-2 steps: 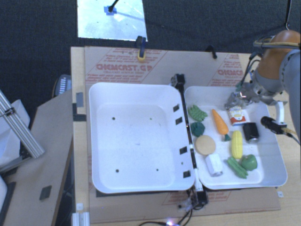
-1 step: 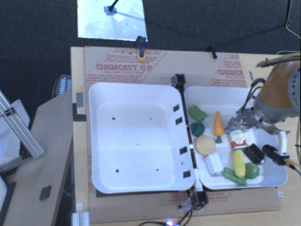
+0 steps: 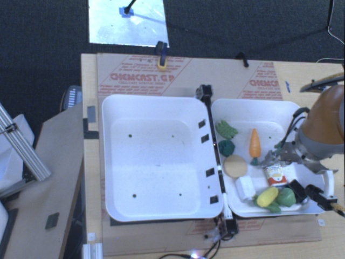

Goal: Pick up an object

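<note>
Reaching in from the right: grey arm (image 3: 323, 125) with its orange band, wrist low over the right bin (image 3: 269, 112). End effector (image 3: 275, 158) down among the toys, just above a small white carton with red label (image 3: 275, 174). Cannot tell how far open, nor whether anything is caught; dark linkages blur together there and nothing visibly sits gripped.

Nearest candidates, all in the right bin: white carton directly below and touching or nearly touching the end effector; orange carrot (image 3: 254, 143) just to the left, long axis running up and down the view, tip away from the near rim. Further left, beige round ball (image 3: 235, 166), a dark teal lump (image 3: 226, 147) and a green leafy vegetable (image 3: 226, 128). Toward the near rim: white block (image 3: 245, 186), yellow lemon-like piece (image 3: 266, 197), green pepper-like piece (image 3: 286, 197).

Left bin (image 3: 156, 112) bare apart from small dark dots. Both bins on the worktop (image 3: 178, 72) with its printed cardboard sheet.

Likely hinge of the coming move: carton right under the tool, so a straight descent and close seems to suit, with the carrot close enough to get nudged.
</note>
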Robot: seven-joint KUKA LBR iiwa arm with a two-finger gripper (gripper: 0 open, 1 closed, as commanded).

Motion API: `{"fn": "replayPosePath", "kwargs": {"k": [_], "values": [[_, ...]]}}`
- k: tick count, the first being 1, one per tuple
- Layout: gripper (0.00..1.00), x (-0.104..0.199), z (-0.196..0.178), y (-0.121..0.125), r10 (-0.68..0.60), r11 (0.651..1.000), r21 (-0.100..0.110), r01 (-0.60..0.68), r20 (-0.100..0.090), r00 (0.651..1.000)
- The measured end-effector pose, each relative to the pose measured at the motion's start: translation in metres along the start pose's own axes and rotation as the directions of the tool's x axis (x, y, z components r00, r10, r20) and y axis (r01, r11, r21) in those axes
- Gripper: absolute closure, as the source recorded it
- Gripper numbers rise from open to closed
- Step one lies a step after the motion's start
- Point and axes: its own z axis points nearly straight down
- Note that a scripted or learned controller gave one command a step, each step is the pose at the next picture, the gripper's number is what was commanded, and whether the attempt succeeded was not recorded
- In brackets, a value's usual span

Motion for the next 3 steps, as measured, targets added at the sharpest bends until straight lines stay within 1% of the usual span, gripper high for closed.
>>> {"fn": "replayPosePath", "kwargs": {"k": [1, 2, 3], "values": [[1.00, 0.002, -0.136, 0.091, -0.009, 1.000, -0.011, 0.009, 0.004, 1.000], [1.00, 0.108, -0.014, 0.119, -0.014, 1.000, 0.011, 0.014, -0.007, 1.000], [1.00, 0.069, 0.003, 0.023, 0.004, 1.000, 0.013, -0.004, -0.002, 1.000]]}}
